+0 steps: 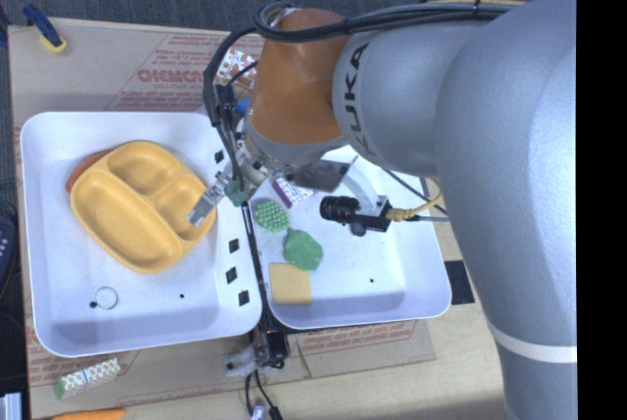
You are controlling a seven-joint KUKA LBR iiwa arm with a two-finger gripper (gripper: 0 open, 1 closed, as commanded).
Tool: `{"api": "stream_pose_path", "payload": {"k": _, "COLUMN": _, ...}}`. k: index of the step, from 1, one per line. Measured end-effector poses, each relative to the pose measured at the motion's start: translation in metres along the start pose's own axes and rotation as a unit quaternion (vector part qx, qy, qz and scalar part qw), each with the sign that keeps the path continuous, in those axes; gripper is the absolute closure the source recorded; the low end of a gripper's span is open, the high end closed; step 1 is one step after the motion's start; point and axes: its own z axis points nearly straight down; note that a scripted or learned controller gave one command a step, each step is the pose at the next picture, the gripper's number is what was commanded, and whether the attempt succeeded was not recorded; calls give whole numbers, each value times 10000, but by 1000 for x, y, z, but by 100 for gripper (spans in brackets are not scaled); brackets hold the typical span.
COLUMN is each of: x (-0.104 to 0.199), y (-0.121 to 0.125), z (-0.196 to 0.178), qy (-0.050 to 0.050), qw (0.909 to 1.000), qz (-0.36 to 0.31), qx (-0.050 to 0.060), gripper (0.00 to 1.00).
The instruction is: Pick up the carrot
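The hand (211, 205) hangs over the yellow tray (137, 203) at centre-left; its grip cannot be told. An orange sliver (83, 171) at the tray's upper-left edge may be the carrot. Approach there, clearing the rim.

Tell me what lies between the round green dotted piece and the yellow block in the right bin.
In the camera view, a green leafy piece lies between the dotted piece and the yellow block.
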Motion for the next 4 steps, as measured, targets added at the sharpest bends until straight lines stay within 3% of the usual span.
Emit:
{"api": "stream_pose_path", "payload": {"k": 1, "x": 24, "y": 27, "z": 100, "qy": -1, "qw": 9999, "qz": -128, "qx": -6, "gripper": 0}}
{"api": "stream_pose_path", "payload": {"k": 2, "x": 25, "y": 28, "z": 89, "qy": 26, "qw": 9999, "qz": -145, "qx": -6, "gripper": 100}}
{"api": "stream_pose_path", "payload": {"k": 3, "x": 23, "y": -57, "z": 0, "qy": 0, "qw": 9997, "qz": 264, "qx": 0, "gripper": 100}}
{"api": "stream_pose_path", "payload": {"k": 4, "x": 9, "y": -108, "z": -68, "qy": -6, "qw": 9997, "qz": 229, "qx": -7, "gripper": 100}}
